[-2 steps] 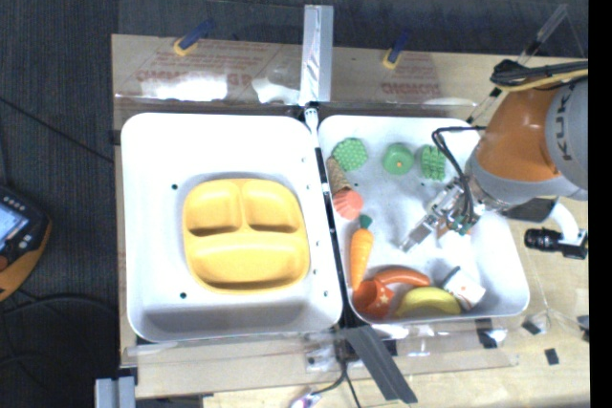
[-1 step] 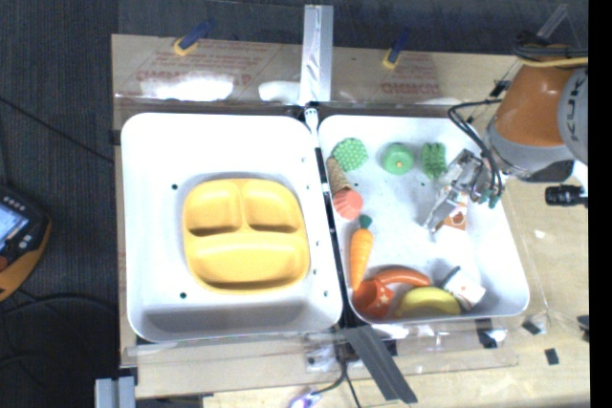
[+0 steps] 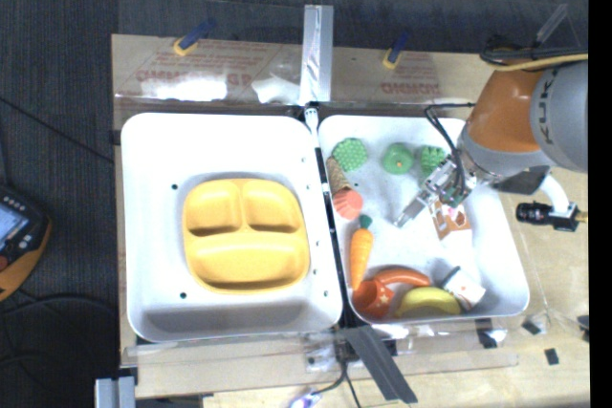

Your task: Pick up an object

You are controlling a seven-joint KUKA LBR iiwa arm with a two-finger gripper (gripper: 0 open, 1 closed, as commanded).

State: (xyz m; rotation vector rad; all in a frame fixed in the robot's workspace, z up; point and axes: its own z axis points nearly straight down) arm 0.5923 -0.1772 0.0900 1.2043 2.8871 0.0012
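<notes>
The claw (image 3: 413,210) hangs open and empty mid-right bin (image 3: 507,248), apparently in approach; next it must descend onto one toy.

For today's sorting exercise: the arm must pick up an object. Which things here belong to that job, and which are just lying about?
Job: gripper; right bin with carrot, banana, green ball.

Lying about: yellow tray in left bin; blue clamps.

The two white bins (image 3: 143,205) look like smooth, faintly glossy plastic, as does the yellow tray (image 3: 246,232) (moulded into compartments), while the bench (image 3: 535,368) beneath shows matt, pale wood.
</notes>
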